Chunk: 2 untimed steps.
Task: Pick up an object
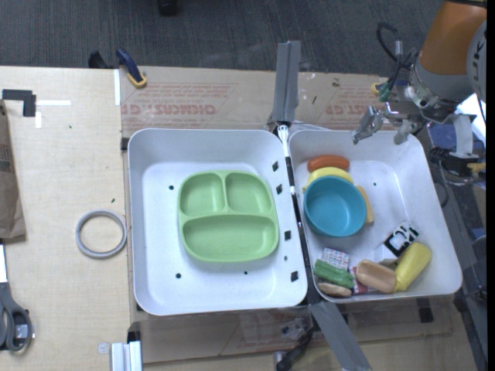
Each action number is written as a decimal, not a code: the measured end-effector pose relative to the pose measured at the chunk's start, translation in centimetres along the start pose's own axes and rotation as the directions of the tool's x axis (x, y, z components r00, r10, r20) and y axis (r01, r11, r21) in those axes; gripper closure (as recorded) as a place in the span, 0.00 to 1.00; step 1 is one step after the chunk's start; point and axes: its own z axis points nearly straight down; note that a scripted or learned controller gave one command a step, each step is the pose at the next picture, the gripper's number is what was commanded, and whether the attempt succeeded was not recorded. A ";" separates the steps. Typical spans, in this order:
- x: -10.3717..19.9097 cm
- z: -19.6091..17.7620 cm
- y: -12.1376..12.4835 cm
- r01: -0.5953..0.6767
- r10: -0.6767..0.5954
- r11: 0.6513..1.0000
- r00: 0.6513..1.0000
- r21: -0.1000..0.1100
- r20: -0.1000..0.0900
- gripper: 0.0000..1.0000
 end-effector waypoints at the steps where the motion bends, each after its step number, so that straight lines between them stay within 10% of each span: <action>1: 0.0 -0.9 0.0 0.002 -0.002 1.000 1.000 0.001 0.001 1.00; 2: -3.8 3.4 0.1 -0.073 0.073 0.997 0.997 0.000 0.001 1.00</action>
